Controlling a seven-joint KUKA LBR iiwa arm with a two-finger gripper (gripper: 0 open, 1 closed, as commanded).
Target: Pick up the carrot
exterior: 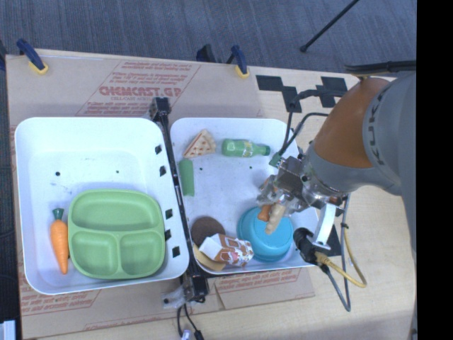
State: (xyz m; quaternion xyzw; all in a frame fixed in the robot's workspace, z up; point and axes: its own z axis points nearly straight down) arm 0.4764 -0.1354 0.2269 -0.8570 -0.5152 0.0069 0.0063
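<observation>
We saw the carrot — orange, green-topped, lying lengthwise — far left of the end effector; whether that was gripping anything, we couldn't tell.

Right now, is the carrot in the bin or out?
In: the carrot lies flat in the left bin, beside the green tray.

A dark blue-grey ribbed carpet floor filled the top of the frame. A black slanted tripod leg crossed its upper right. Below lay a tan cardboard-covered bench top, held by blue spring clamps along its upper edge.
</observation>
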